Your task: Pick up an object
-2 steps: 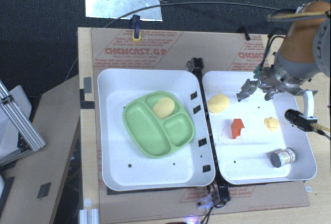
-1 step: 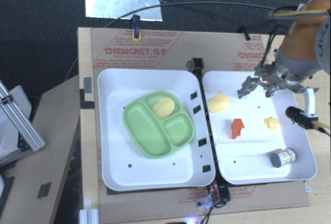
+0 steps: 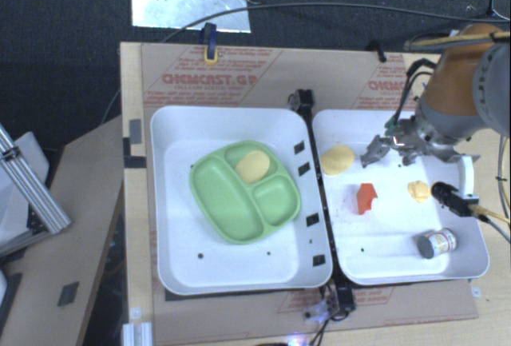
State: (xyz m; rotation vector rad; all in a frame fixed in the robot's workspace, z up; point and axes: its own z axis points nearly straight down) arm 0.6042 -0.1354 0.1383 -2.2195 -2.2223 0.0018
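Currently approach step: hand (image 3: 382, 148) hangs in the right bin (image 3: 479, 256) toward its far edge, fingers apart, nothing between them. Yellow lump (image 3: 338, 159) sits just beside, near the bin's left wall. Next: shift left, descend, close.

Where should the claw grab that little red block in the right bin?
Probably across the red block on its two long sides, coming straight down from above. It is narrow, stands apart from the other items, and has bare bin floor around it.
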